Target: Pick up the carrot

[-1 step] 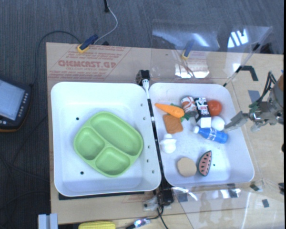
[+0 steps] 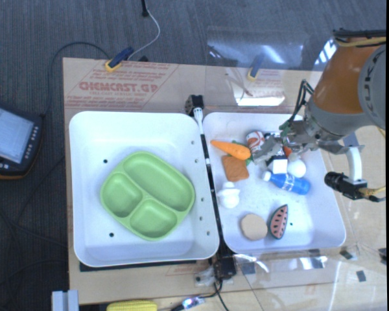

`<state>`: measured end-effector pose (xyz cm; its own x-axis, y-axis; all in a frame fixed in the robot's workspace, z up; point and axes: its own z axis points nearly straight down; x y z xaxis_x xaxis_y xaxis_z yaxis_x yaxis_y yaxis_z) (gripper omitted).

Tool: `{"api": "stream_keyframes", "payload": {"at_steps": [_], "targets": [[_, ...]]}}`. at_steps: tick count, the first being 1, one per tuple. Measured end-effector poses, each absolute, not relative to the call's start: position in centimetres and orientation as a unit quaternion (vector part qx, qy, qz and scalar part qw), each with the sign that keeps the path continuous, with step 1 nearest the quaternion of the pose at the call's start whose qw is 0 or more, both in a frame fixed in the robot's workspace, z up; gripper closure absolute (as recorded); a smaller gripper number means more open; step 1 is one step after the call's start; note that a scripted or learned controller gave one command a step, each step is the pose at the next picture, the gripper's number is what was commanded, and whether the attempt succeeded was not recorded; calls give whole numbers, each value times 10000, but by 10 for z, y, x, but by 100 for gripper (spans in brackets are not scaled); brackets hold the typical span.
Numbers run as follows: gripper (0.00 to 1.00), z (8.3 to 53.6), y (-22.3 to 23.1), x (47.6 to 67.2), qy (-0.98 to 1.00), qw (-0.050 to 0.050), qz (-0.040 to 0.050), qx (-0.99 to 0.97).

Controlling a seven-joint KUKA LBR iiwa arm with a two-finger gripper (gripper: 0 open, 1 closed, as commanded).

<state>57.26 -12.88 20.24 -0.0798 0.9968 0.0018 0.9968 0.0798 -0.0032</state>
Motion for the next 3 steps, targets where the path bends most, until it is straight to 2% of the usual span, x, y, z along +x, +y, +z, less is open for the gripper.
{"api": "stream_keyframes", "payload": {"at_steps": [1, 2, 3], "targets": [[0, 111, -109, 638, -6848, -91, -62, -7287], [0, 90, -102, 603, -5979, -35, -50, -8015], [100, 101, -102, 604, -5989, -44, -50, -8008]]}}
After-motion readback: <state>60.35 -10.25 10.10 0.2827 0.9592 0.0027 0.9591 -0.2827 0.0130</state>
